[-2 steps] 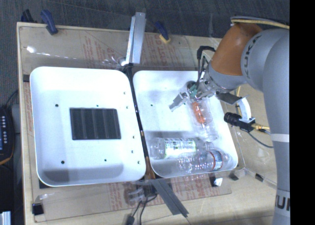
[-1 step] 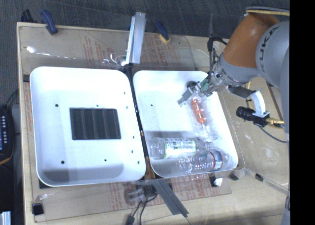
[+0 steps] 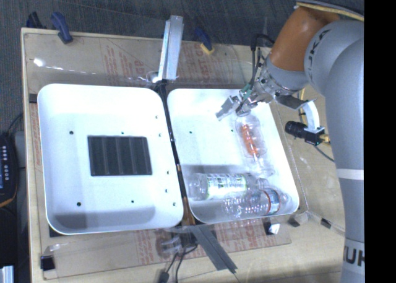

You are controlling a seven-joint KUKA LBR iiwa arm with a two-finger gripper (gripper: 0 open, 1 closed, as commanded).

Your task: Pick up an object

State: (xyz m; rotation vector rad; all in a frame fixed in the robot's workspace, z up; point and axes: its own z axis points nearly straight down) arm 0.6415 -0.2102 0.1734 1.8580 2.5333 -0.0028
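Left bin (image 3: 55,108): a dark ribbed rectangular panel (image 3: 119,155) at its middle. Right bin (image 3: 185,108): three clear plastic bottles, one with an orange insert (image 3: 252,140) along the right wall, one with a green label (image 3: 218,186) and one with a red-blue label (image 3: 257,202) crowded against the near edge. Gripper (image 3: 238,104) poised over the far right corner just above the orange bottle's top, fingers spread, holding nothing.

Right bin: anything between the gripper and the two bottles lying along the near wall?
Yes. In the camera view a clear bottle with orange contents lies between the gripper and the two bottles, along the right bin far-right side.
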